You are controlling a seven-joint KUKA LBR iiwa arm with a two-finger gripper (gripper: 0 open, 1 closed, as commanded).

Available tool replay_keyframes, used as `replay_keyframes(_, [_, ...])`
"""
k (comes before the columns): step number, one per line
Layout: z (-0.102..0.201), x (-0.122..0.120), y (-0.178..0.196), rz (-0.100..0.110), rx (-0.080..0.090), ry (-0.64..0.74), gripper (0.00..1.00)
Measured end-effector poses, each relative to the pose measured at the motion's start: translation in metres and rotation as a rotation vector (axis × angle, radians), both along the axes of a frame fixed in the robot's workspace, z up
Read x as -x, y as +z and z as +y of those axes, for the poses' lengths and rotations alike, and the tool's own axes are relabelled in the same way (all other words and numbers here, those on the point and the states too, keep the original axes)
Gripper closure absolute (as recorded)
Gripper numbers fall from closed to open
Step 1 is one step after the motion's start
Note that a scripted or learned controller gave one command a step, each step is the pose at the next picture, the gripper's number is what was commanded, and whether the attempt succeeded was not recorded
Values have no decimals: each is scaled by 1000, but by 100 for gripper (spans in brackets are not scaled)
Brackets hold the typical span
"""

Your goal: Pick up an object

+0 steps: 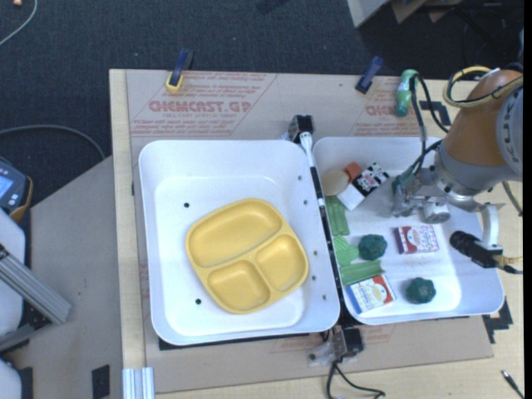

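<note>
Two white bins on the bench, arm over the right one

The left bin [158,173] holds a yellow three-compartment tray [247,254], lying toward its front. The right bin [478,302] holds a red-and-white packet [415,239] near its middle, a green ball [372,245] beside that, a second green ball [421,289] and a small carton [370,292] at the front edge, green packets [337,220] along its left wall, and a black-and-white toy [366,178] toward the back. The gripper [413,196] hangs just behind the red-and-white packet; whether its jaws are released or clenched cannot be told
</note>
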State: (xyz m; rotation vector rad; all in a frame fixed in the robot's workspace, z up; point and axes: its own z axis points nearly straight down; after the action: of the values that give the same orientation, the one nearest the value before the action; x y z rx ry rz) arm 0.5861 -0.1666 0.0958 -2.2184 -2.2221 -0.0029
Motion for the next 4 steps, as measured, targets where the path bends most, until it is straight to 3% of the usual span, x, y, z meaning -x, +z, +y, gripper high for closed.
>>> replay_keyframes(3, [6, 0, 132, -6, 5, 0, 100])
replay_keyframes(4, [60, -1, 121, 3, 0, 4, 100])
